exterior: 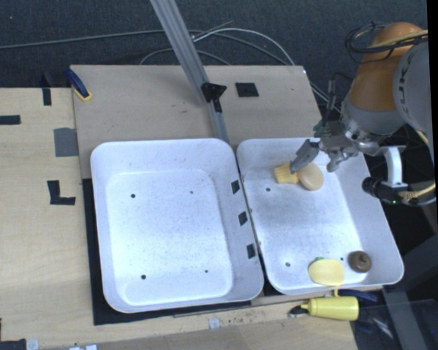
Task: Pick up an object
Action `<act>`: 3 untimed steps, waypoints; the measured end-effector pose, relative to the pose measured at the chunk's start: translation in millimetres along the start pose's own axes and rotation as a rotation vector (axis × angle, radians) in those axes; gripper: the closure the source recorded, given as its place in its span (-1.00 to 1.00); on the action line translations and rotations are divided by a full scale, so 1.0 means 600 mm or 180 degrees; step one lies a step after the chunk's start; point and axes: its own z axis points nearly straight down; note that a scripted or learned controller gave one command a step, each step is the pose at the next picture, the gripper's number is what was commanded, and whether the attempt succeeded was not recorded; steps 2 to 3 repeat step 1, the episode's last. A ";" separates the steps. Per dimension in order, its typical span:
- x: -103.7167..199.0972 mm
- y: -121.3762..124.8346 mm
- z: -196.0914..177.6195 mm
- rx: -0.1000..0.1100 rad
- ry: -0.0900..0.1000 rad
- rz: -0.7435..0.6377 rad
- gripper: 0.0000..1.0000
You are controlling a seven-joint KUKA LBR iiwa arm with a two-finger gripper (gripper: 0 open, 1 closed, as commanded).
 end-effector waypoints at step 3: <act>-0.040 -0.167 0.177 0.0006 0.0002 0.0011 -1.00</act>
